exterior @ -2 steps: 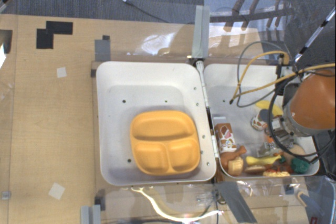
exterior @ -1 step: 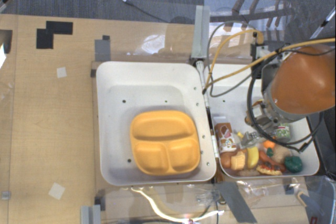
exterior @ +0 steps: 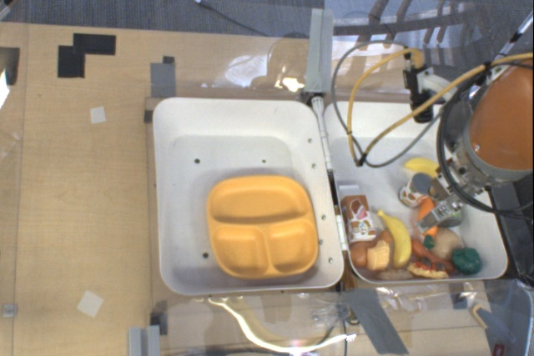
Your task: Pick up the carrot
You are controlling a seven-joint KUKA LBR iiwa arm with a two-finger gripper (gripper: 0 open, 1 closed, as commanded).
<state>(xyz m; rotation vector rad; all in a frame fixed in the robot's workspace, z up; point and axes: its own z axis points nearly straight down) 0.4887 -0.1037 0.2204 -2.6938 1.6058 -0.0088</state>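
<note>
Down in the right bin the gripper hangs low over a crowded heap of toy food, the arm's orange band just above it. Whether it is open or closed I cannot tell from this slant. The carrot seems to be the orange piece touching the gripper's left side, near a banana and a green vegetable. The left bin carries a yellow divided plate. To do this step well, I judge the tool should straddle the carrot across its narrow width, clear of neighbouring pieces, and close squarely before lifting straight up.
</note>
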